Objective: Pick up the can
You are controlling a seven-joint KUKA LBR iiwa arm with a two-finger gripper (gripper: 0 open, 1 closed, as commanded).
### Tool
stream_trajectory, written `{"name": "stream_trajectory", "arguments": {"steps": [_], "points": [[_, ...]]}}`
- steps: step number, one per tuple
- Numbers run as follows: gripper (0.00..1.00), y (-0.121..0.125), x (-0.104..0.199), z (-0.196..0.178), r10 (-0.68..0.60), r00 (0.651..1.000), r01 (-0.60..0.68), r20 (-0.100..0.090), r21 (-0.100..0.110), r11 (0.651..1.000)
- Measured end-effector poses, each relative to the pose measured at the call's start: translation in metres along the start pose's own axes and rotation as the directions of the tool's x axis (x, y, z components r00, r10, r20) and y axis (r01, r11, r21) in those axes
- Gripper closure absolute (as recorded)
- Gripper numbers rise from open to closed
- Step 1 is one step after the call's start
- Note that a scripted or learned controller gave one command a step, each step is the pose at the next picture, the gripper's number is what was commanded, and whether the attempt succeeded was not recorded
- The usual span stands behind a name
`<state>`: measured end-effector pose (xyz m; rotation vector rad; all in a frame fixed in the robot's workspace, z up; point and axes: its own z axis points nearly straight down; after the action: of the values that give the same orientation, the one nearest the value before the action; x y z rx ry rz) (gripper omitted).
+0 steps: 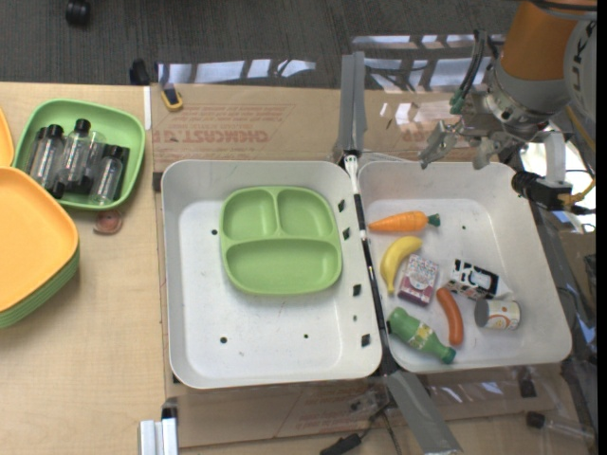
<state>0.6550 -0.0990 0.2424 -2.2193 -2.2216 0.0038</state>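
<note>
Arm [541, 36] raised over right bin's [545, 344] far edge, gripper [465, 150] spread wide, can [497, 314] apart.

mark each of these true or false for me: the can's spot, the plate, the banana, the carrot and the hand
1. The can lies on its side in the right bin. True.
2. The green divided plate sits in the right bin. False: it sits in the left bin.
3. The banana lies below the carrot in the camera view. True.
4. The hand is shut on the can. False: it hangs over the right bin's far edge, well apart from the can.
5. The carrot lies in the left bin. False: it lies in the right bin.
</note>
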Motion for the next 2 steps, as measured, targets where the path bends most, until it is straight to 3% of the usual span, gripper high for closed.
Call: {"name": "stream_trajectory", "arguments": {"steps": [1,2], "points": [[0.00,-0.006,-0.067,0.084,0.102,0.995,-0.102,0.000,0.000,0.995],[0.00,0.004,-0.005,0.151,-0.121,0.993,0.121,0.000,-0.002,0.993]]}}
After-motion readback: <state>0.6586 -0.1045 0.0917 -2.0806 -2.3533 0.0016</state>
